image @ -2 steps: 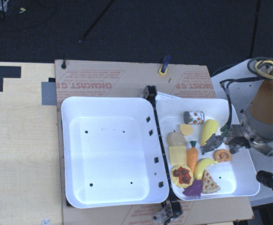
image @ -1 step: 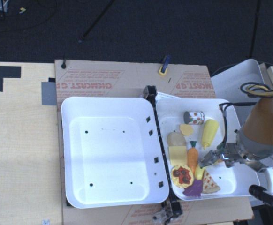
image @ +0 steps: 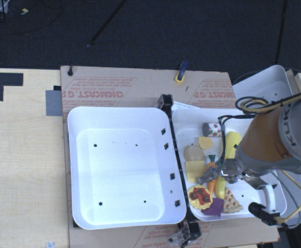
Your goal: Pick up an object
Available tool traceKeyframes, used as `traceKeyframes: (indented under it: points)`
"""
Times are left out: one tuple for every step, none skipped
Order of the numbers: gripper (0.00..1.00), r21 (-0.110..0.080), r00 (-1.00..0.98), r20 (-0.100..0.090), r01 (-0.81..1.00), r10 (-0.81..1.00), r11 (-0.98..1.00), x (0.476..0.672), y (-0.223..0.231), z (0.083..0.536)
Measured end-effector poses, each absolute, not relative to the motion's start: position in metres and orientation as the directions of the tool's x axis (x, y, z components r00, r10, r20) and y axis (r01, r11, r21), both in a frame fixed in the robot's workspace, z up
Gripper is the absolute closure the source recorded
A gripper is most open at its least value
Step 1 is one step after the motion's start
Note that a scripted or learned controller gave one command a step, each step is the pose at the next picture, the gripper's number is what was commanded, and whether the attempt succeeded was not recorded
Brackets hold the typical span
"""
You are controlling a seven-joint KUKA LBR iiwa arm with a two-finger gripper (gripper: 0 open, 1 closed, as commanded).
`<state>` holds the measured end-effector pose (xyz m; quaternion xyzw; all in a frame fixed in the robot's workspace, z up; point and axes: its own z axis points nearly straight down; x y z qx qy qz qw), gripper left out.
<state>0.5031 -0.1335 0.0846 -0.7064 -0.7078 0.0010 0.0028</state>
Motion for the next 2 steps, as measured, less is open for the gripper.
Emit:
traceKeyframes:
  points:
    - [1.00, -0.005, 0.007, 0.002, 1.000, 1.000, -0.007, 0.502, -0.136, 0.097]
    - [1.00, 0.010, -0.009, 0.001, 1.000, 1.000, 0.009, 0.576, -0.070, 0.193]
